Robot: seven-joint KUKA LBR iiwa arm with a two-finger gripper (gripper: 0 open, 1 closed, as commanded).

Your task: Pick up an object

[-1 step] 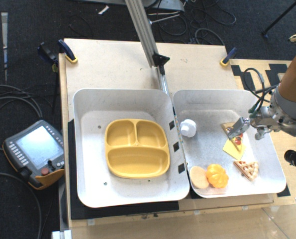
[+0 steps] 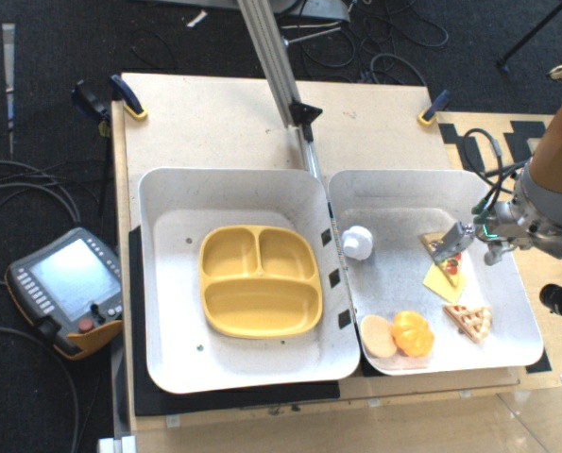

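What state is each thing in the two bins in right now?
Yellow tray: flat, right way up, in the left bin.
White cup: lying in the right bin.
Cheese slice: flat, under the gripper.
Waffle piece: flat.
Orange pepper: touching the tan piece.

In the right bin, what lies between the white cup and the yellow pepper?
In the camera view, only bare bin floor lies between the white cup and the yellow pepper.
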